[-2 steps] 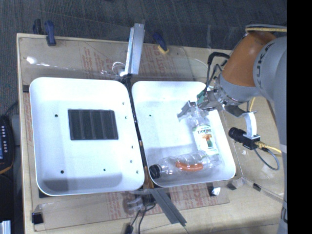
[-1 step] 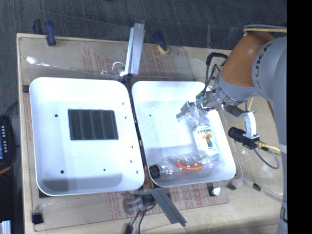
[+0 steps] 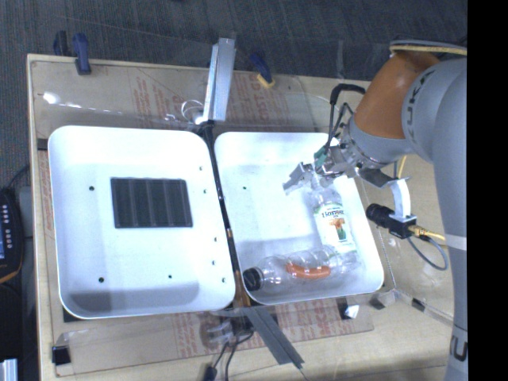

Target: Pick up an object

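Bottles are what I am after, and two of them lie in the right bin [image 3: 238, 213]. From the one camera above the desk [image 3: 413, 324], I see a clear bottle with a white label [image 3: 332, 222] lying along the right side of that bin, its top end pointing up toward my hand [image 3: 311, 173]. Another clear bottle with a black cap [image 3: 295, 270] lies across the near edge of the bin, with something orange inside it, and the two bottles seem to touch at the near right corner. My hand is low over the far right part of the bin, just beside the top end of the labelled bottle, maybe touching it. I cannot tell if my hand is open or closed, because it is small and grey and mixed up with the shiny bottle top. I do not see a bottle lifted, so I think nothing is picked up yet. Both bottles look like they rest flat on the bin floor. The left bin [image 3: 79, 165] has a dark ridged patch [image 3: 151, 202] in its middle. What is left, I think, is to get a good hold on the labelled bottle and lift it clear of the bin.
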